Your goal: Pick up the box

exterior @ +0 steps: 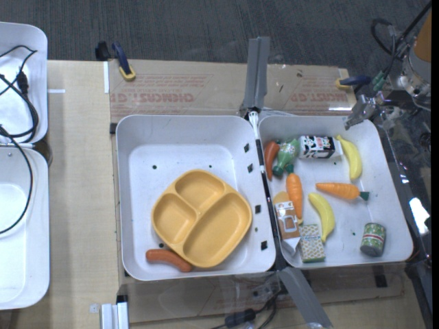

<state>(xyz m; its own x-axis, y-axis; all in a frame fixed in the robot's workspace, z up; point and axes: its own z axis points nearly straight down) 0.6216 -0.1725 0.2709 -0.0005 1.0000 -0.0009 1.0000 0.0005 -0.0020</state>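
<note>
A small green and white box (312, 244) lies at the front edge of the right bin (394, 204). Touching its left side is a flat orange and white box (287, 215). A black and white milk carton (317, 147) lies on its side near the bin's back wall. My gripper (359, 113) hangs over the back right corner of this bin, above and to the right of the carton and far from both boxes. Nothing shows in its grasp.
The right bin also holds two carrots (295, 192), two bananas (351, 157), a green vegetable (285, 155) and a small can (373, 239). In the left bin (130, 184) lie a yellow divided plate (201, 217) and a sausage (169, 258). Cables trail at the right edge.
</note>
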